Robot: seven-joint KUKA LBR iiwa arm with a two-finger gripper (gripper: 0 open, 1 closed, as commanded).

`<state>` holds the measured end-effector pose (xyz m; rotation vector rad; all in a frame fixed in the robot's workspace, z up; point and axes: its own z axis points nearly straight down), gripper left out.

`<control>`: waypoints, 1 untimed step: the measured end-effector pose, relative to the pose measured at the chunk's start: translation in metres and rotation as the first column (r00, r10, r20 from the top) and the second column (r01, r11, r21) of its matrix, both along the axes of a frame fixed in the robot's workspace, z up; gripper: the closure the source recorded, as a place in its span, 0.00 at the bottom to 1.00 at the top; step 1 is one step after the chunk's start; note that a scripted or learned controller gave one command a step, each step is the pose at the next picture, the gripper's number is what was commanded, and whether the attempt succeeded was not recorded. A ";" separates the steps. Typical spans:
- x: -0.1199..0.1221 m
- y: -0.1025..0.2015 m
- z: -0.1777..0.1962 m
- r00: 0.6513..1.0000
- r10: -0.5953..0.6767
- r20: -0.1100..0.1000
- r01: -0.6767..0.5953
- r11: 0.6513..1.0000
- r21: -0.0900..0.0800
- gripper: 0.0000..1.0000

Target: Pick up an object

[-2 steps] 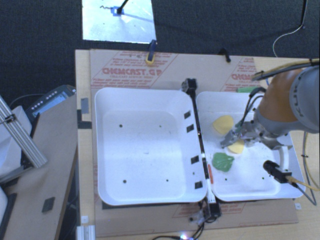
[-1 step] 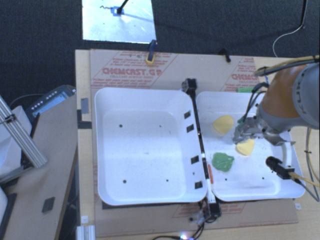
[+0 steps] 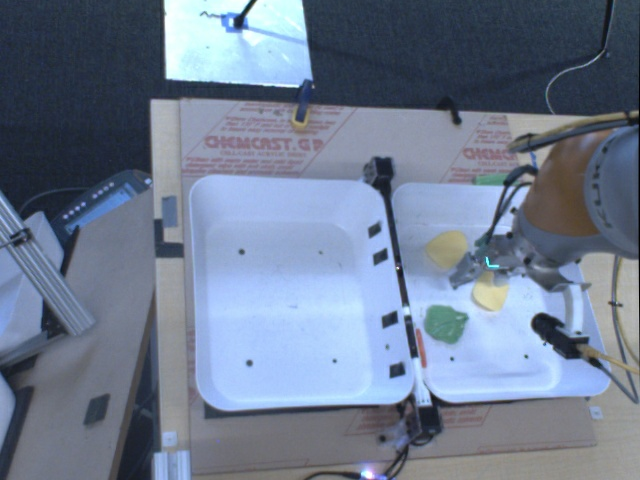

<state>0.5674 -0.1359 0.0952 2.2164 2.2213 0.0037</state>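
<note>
The right bin (image 3: 520, 380) holds three small items. A yellow piece (image 3: 446, 247) lies toward its left middle. A second yellow piece (image 3: 490, 294) sits just right of it, partly under my gripper (image 3: 477, 272). A green lump (image 3: 445, 323) rests lower down, near the divider. My gripper hangs low between the two yellow pieces, right above the second one. The grey and orange arm (image 3: 570, 193) comes in from the right and covers the bin's upper right part.
The left bin (image 3: 290, 298) lies beside the right one, parted from it by a black clamped divider (image 3: 392, 268). Both bins rest on a cardboard sheet (image 3: 270, 138). A shiny metal plate (image 3: 235, 28) lies at the back. Cables (image 3: 590, 353) trail by the right bin's edge.
</note>
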 end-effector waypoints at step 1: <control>0.075 0.023 -0.010 1.000 0.005 0.004 -0.005 1.000 0.000 0.00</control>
